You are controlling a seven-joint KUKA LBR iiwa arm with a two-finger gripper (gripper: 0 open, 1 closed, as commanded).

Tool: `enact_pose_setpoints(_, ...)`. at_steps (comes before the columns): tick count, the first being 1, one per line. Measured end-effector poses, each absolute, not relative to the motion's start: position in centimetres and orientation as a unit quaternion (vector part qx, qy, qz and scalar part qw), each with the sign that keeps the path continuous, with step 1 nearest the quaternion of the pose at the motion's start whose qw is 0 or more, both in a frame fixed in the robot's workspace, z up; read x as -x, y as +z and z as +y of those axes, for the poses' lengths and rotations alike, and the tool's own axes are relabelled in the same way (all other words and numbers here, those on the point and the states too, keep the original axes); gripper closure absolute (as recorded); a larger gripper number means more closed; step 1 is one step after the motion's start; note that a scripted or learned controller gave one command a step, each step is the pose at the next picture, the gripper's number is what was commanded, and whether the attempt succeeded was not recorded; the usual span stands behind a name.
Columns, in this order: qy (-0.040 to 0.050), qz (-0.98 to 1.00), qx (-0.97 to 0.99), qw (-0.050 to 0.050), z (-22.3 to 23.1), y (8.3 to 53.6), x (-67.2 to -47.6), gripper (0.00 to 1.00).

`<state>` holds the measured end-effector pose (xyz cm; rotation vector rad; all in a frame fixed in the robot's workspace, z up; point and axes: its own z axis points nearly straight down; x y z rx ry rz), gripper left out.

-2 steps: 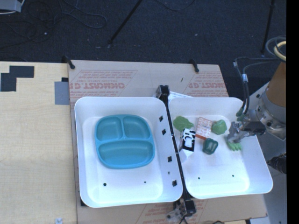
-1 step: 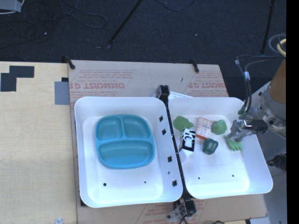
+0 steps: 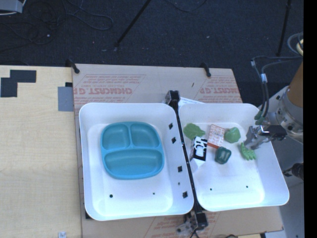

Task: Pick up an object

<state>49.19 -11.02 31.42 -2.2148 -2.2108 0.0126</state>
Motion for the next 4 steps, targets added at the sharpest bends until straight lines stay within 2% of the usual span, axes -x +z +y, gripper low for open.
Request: enact_pose_setpoints(4,0.0081,-0.71,0.704,0.013,-11.1,34.9,-49.0,1.0)
